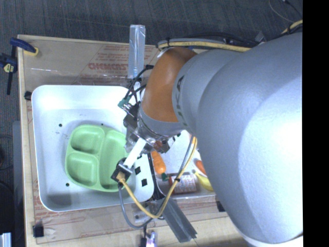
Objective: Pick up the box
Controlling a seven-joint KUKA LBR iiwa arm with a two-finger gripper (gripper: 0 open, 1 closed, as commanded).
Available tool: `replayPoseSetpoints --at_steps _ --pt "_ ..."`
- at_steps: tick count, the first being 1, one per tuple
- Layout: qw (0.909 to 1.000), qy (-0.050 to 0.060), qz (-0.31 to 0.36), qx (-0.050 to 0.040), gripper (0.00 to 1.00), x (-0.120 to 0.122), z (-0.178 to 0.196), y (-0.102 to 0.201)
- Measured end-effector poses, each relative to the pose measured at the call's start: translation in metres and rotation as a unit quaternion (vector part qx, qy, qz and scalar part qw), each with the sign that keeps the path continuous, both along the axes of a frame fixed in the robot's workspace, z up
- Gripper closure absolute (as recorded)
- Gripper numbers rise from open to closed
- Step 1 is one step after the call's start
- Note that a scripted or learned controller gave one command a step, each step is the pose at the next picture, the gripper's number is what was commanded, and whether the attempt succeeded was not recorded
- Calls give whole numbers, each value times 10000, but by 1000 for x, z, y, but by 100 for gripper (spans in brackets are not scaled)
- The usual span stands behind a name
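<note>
Over the shared wall between the two bins, the gripper (144, 184) is seen beneath the grey arm (241, 138); whether it is apart or together cannot be told. A brownish box (186, 183), largely hidden by the arm, is noted in the right bin (178, 156), near the gripper, just beside an orange item (159, 164) and a yellow item (204, 180). A green divided tray (95, 158) is recorded in the left bin (38, 103).
</note>
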State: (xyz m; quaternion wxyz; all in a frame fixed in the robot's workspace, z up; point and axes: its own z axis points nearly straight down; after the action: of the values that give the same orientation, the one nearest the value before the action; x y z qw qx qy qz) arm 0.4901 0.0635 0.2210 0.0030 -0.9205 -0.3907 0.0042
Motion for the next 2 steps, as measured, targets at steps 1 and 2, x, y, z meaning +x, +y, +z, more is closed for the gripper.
replayPoseSetpoints --at_steps 1,2 --pt "9997 11 227 8 100 -11 -32 -20" --pt "9995 -37 -301 -9 100 32 155 -24"
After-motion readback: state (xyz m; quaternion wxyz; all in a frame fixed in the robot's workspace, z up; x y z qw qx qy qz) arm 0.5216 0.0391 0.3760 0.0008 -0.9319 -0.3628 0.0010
